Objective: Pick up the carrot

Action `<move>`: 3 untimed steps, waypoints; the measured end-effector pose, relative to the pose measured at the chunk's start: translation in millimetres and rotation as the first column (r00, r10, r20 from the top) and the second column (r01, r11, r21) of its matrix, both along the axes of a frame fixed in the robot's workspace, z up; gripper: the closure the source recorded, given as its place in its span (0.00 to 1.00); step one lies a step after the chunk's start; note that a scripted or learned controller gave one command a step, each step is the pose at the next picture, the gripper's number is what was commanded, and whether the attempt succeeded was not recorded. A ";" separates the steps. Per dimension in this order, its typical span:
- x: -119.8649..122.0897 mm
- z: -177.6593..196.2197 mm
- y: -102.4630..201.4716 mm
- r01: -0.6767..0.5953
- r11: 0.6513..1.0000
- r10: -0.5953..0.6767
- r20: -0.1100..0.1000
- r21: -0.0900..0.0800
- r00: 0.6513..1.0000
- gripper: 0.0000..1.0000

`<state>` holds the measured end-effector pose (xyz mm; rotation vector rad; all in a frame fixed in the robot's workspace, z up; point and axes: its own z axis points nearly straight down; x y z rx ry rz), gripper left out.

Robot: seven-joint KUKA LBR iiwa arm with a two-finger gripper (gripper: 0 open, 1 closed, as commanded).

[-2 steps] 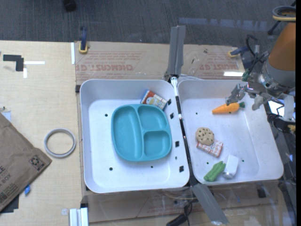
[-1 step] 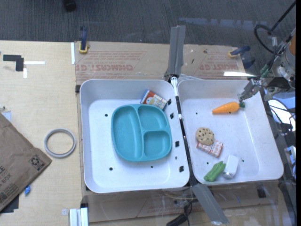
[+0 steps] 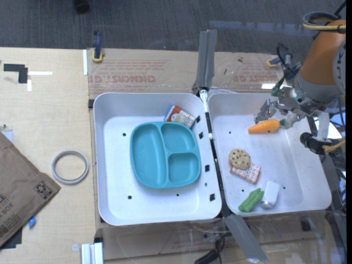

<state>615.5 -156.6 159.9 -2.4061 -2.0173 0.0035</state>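
On the bench to the far left lies a grey tape ring (image 3: 70, 165), well apart from the work. The left bin (image 3: 107, 202) holds a teal divided tray (image 3: 165, 154) with a small printed packet (image 3: 180, 116) tucked at its upper edge. The right bin (image 3: 308, 197) holds a cookie (image 3: 239, 158) touching a red-and-white wrapped bar (image 3: 246, 173), and nearer the front a green pod-shaped toy (image 3: 250, 200) beside a small white cylinder (image 3: 269, 194). The carrot (image 3: 265, 126) lies in the upper part of the right bin, near its back wall, long axis nearly level across the view and slightly tilted, its narrow orange tip pointing left and its green-topped thick end pointing right toward the arm. The gripper (image 3: 273, 110) hangs just above and beside the carrot's thick half; from this slant I cannot tell whether its jaws are spread or closed, and nothing shows the carrot pinched between them. To do this step well, I judge the jaws should straddle the carrot across its short width, closing square to the long axis near the thicker middle, where the taper is least likely to squeeze it out sideways, and descend low enough to catch the body, not skim its top.
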 end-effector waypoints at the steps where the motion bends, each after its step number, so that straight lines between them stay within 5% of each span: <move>1: 31.1 -57.1 -44.4 -0.101 0.995 0.102 0.019 -0.010 0.995 0.00; 2: 20.3 -67.3 -44.4 0.035 0.999 -0.035 0.003 0.001 0.999 0.00; 3: -16.1 -68.2 -32.6 0.139 0.990 -0.139 0.001 0.001 0.990 0.00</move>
